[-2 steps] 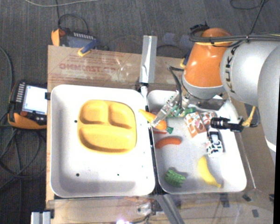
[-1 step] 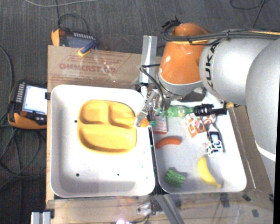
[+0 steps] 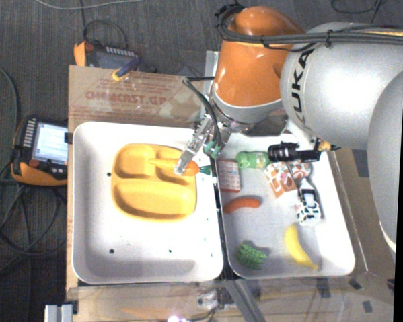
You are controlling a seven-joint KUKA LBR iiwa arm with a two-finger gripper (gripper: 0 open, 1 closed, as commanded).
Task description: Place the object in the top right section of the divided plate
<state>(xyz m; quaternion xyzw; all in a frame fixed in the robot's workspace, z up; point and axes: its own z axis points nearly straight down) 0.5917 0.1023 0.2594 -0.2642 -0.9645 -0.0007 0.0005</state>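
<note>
A yellow divided plate (image 3: 152,198) lies in the left bin (image 3: 95,252). My gripper (image 3: 186,161) reaches down at a slant over the plate's top right section. A small orange carrot with a green end (image 3: 196,169) sits right at the gripper's tip, on the right rim of that section. The gripper's body hides the contact, so I cannot tell whether the carrot is held or resting on the plate.
The right bin (image 3: 338,258) holds a green bottle (image 3: 252,159), a red-and-white packet (image 3: 229,176), a red sausage (image 3: 242,204), a banana (image 3: 298,247), a green vegetable (image 3: 252,254), an orange-and-white carton (image 3: 282,178) and a black-and-white item (image 3: 309,208).
</note>
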